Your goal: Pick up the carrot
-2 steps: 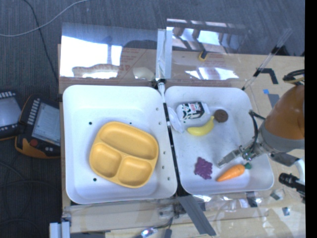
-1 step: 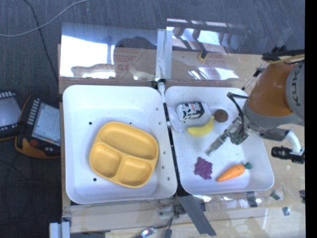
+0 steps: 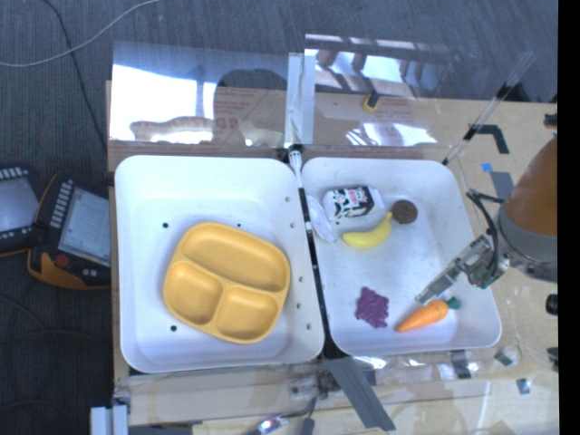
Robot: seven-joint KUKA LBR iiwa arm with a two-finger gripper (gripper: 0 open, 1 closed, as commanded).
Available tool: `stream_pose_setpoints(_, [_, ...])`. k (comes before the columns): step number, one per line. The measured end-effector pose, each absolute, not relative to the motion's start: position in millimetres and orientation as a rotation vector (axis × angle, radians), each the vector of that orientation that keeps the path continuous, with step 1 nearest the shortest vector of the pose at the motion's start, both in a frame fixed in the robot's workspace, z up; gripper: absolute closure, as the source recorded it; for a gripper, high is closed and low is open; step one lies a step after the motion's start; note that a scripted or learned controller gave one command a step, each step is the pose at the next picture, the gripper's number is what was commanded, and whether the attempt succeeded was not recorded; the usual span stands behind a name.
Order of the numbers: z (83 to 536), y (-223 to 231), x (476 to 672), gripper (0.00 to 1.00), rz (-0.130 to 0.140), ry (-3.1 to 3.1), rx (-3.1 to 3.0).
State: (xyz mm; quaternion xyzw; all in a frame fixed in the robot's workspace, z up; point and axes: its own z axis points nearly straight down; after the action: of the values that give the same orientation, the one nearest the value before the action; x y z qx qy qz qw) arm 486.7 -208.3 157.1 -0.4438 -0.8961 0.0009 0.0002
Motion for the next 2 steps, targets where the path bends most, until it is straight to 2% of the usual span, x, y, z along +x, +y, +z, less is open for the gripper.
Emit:
stream_pose_setpoints(1, [292,-224,492.8,0.0,0.001,-2.809,-1.416])
stream_pose_setpoints(2, [182,-194,484.5,0.0,0.0,-2.85,-1.32])
